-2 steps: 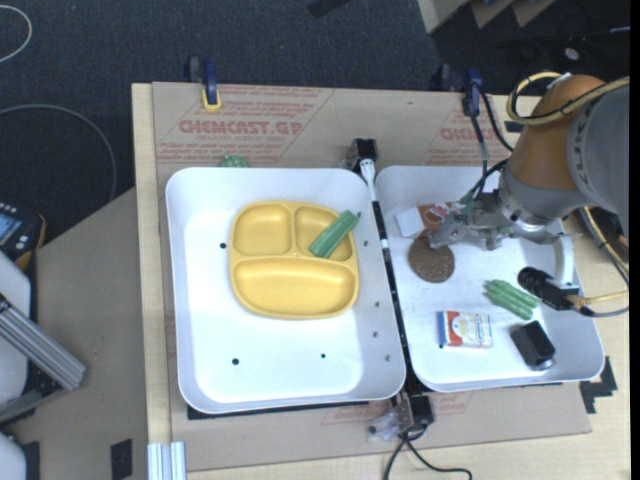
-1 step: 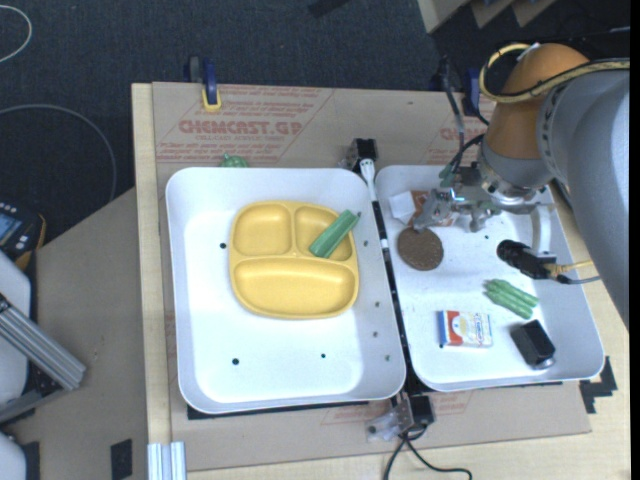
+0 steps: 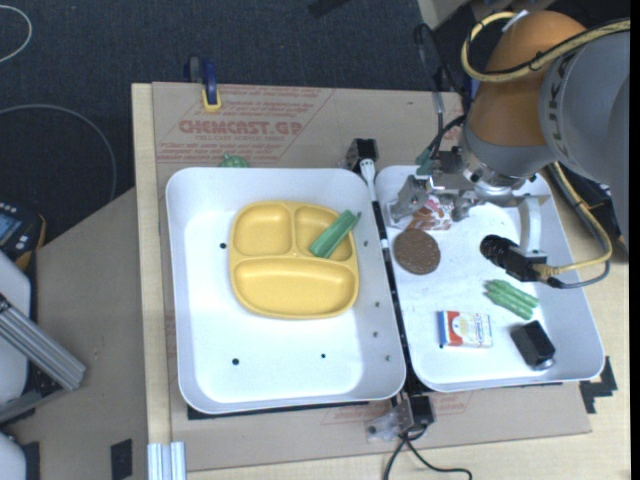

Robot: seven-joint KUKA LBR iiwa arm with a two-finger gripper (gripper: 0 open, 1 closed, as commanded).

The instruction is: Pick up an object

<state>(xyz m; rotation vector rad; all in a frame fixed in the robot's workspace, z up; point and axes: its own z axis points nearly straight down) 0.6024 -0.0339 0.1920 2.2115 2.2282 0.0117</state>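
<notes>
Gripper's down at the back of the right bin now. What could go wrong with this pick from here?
1. The gripper sits over a small red-and-white item close to the brown disc; it may nudge the disc or grab both.
2. It works near the right bin's back corner, so it could catch the wall.
3. The item is largely hidden beneath it, so a miss would be hard to spot.

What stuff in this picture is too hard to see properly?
- Camera view: whether the gripper is holding anything; the wrist above covers it.
- Camera view: the reddish thing under the gripper is partly covered, so what it is stays unclear.
- Camera view: the print on the small card is too tiny to read.
- Camera view: the green thing behind the left bin is mostly hidden by the rim.
</notes>
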